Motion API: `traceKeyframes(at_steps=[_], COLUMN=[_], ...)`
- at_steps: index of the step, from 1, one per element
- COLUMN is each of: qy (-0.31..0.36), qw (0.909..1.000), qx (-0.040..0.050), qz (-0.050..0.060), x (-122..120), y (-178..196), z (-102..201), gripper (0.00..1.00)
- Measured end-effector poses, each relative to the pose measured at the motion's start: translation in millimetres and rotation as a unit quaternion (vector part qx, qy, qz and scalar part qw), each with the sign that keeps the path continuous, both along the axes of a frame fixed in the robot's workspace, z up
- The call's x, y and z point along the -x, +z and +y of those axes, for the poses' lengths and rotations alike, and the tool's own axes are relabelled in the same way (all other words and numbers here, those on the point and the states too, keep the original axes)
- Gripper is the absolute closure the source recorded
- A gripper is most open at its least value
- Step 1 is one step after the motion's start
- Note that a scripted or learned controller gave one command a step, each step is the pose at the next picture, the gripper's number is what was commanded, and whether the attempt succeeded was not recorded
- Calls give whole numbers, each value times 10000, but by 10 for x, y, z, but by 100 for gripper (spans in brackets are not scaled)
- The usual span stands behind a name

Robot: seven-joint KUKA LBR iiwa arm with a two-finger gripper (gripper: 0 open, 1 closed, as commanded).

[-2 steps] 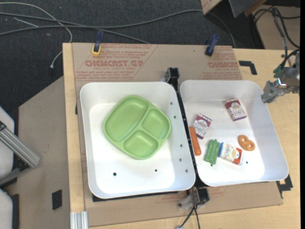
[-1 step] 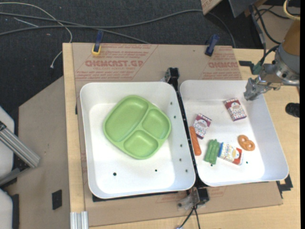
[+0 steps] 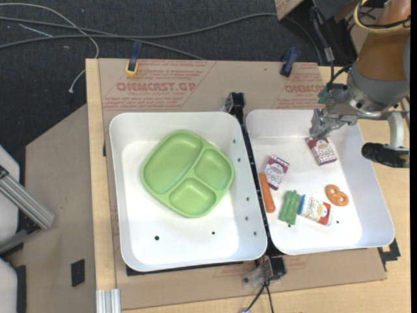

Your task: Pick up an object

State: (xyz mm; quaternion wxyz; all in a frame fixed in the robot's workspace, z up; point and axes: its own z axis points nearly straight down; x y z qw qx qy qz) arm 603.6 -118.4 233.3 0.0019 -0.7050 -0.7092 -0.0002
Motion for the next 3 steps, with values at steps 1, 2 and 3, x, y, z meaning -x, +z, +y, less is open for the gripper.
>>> traceKeyframes(at_steps=[1, 2, 3], qy=[-1, -2, -3], qw=[10000, 10000, 10000], qx=[3, -2, 8], qz=[1, 3, -16], x=[-48, -47, -130], y=[-115, -192, -253], z=[556, 1077, 1596], gripper=[100, 100, 100])
